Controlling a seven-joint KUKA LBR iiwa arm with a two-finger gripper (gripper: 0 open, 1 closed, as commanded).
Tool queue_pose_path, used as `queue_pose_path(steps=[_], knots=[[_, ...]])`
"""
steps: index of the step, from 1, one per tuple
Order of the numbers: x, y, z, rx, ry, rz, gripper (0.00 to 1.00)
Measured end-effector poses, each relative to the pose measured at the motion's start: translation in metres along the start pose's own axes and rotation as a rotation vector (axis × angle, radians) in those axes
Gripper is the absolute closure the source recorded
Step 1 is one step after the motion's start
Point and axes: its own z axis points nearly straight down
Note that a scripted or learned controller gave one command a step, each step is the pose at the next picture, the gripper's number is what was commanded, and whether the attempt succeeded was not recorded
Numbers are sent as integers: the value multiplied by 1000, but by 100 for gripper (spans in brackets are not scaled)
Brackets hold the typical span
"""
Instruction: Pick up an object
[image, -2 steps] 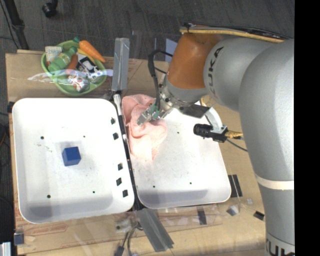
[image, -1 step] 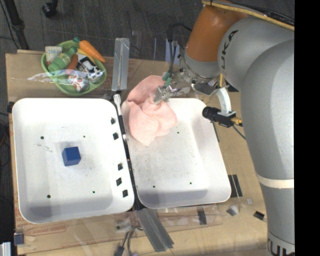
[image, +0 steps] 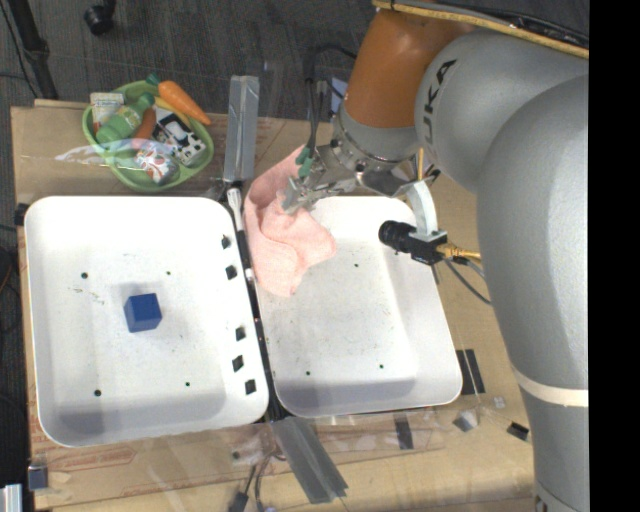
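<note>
A pink cloth (image: 285, 232) lies crumpled in the back left corner of the right bin (image: 400, 330), draped up over the bin's rim. My gripper (image: 300, 190) is down on the cloth's upper part, and the fabric bunches up around its tips. A small blue cube (image: 143, 312) rests in the left bin (image: 60, 260), left of centre, far from the gripper.
A green bowl (image: 120, 170) of toy food, with an orange carrot (image: 182, 100), sits behind the left bin. A black cylindrical fitting with a cable (image: 412, 240) hangs over the right bin's back right. The arm's grey body covers the right side.
</note>
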Motion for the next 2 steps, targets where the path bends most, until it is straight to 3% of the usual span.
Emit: queue_pose_path(steps=[1, 2], knots=[[-54, 7, 50, 1, 1, -142, 100], [-54, 7, 49, 0, 0, -142, 0]])
